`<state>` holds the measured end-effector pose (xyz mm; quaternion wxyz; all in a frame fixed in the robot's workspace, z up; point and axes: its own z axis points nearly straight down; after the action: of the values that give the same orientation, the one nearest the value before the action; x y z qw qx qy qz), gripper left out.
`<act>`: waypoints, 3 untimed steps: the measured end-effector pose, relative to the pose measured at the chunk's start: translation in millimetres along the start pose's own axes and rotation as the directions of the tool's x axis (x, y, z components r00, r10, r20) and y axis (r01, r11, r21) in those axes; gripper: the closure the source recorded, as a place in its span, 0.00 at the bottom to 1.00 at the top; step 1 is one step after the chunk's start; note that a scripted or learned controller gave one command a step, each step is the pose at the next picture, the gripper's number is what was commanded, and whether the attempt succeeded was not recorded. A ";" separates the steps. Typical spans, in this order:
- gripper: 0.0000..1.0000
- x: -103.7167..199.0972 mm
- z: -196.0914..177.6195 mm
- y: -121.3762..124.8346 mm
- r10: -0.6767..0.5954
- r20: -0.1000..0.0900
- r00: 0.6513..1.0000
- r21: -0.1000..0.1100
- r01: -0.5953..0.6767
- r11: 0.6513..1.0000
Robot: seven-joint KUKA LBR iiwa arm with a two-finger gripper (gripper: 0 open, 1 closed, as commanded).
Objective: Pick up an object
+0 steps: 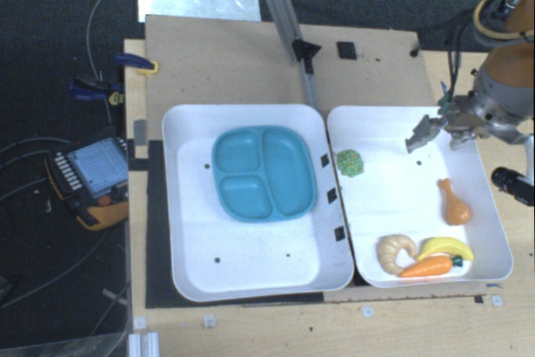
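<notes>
Left bin [188, 263]: shallow white plastic, holding a smooth blue sectioned plate [264, 172].
Right bin [380, 123]: bumpy green broccoli piece [349, 163] at far left; tan drumstick [454, 203] at right; croissant [395, 250], carrot [429, 267], banana [445, 247] clustered near.
Gripper [420, 136]: hovering over far right bin, nothing between fingers; opening cannot be told.
Progress: nothing lifted; approach and grasp remaining.

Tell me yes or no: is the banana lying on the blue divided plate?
No. The banana lies in the right bin beside the carrot, while the blue divided plate sits in the left bin.
</notes>
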<state>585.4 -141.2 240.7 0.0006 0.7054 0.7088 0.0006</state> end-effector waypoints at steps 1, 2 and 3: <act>0.00 -6.4 52.9 8.3 0.004 0.001 1.000 0.002 -0.004 1.000; 0.00 -8.6 113.9 12.5 0.004 0.000 1.000 0.002 -0.004 1.000; 0.00 -8.7 156.2 14.0 0.005 0.001 1.000 -0.002 -0.005 1.000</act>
<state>599.7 -149.8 84.6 0.0016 0.7072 0.7070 0.0010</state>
